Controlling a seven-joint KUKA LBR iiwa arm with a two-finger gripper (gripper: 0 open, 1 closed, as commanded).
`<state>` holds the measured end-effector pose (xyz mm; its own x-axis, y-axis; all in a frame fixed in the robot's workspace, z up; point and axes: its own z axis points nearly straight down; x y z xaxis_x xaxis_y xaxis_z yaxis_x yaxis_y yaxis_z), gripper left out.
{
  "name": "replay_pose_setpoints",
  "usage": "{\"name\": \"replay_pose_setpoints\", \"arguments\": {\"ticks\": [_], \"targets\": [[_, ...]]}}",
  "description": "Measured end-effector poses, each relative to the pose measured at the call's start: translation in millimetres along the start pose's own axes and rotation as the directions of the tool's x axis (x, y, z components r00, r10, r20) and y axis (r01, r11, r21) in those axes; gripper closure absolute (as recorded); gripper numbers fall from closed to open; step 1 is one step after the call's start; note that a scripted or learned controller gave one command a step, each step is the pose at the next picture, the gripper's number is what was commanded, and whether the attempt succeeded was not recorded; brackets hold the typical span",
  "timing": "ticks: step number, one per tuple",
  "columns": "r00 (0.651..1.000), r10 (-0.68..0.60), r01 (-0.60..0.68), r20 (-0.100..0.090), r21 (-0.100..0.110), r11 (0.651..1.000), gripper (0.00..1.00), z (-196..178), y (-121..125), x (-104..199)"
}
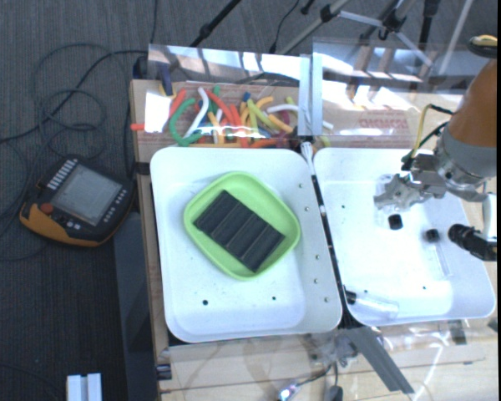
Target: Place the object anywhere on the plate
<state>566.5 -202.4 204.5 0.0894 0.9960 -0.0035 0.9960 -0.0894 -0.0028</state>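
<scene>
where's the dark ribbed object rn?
In the camera view, the dark ribbed object lies on the green plate in the left bin, apart from the gripper over the right bin.

Grey arm, orange wrist band

A dark ridged slab, perhaps rubbery, lies flat, askew on the green plate.

Dark carpet, trailing cables
</scene>
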Motion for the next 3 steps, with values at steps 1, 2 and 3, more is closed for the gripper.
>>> {"name": "replay_pose_setpoints", "arguments": {"ticks": [1,2,3], "targets": [[0.985,-0.171,0.171,-0.003,-0.001,0.985,1.0,10.8,-48.6,73.3],[0.983,-0.185,0.185,-0.004,0.002,0.983,1.0,21.8,-43.0,135.3],[0.983,-0.185,0.185,-0.004,0.001,0.983,0.0,21.7,-42.9,135.0]]}}
